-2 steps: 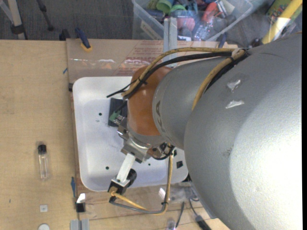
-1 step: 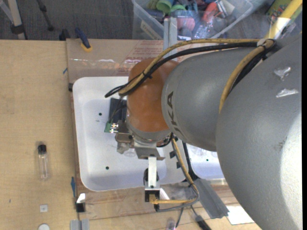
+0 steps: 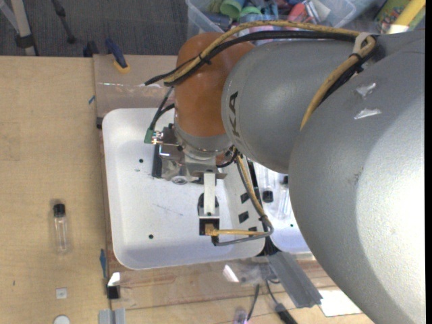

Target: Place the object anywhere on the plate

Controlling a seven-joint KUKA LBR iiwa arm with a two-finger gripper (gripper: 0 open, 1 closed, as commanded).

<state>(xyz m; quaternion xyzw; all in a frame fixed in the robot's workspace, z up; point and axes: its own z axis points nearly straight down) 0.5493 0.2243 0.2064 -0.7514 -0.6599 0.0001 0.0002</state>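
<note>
My grey arm reaches in from the right and covers most of the view. Its orange band sits over the left white bin point(image 3: 125, 181). Below the band, the gripper point(image 3: 177, 169) hangs low over the middle of that bin, seen from above as a metal-and-black cluster. The arm hides whatever lies directly under it. On the bare part of the bin floor I see just a few small dark specks point(image 3: 150, 235).
A sliver of the right bin point(image 3: 278, 181) shows under the arm, with a small dark thing point(image 3: 268, 196) in it. A clear vial point(image 3: 61, 225) lies on the wooden bench to the left. A clear tub of colourful toys point(image 3: 270, 2) stands behind the bins.
</note>
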